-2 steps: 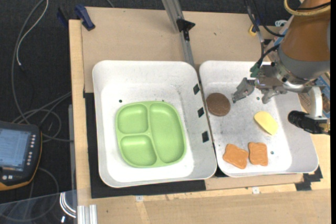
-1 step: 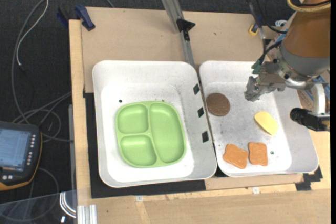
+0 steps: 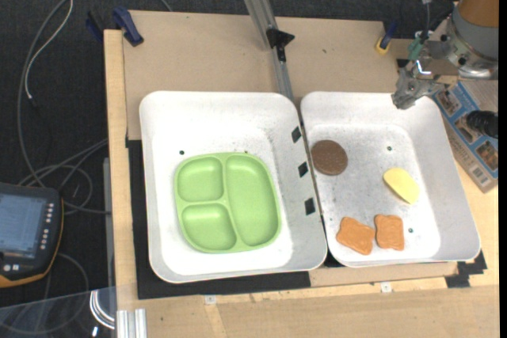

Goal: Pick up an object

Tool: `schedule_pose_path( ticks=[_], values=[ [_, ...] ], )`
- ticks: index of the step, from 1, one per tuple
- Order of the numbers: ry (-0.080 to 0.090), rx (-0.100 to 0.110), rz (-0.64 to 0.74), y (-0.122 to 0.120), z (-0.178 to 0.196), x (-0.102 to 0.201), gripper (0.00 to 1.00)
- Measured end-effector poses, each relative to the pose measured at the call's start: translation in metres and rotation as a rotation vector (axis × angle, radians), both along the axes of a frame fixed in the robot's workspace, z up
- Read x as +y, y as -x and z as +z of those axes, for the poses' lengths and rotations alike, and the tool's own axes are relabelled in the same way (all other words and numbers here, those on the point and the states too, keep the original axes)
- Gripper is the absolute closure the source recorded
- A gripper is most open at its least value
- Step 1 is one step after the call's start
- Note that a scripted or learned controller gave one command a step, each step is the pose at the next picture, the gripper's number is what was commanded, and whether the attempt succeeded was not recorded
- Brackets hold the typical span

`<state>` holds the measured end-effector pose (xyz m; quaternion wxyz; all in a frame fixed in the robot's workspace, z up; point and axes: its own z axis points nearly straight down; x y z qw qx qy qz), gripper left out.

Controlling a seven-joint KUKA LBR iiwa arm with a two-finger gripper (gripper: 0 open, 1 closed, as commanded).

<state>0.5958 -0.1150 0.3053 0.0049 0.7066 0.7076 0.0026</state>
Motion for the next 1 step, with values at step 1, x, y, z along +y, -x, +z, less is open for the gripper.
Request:
schedule_pose_path(
  ticks=[1],
  values=[
    [0.001, 0.004, -0.003, -0.0503, 0.005, -0.0397, 1.0]
  ],
)
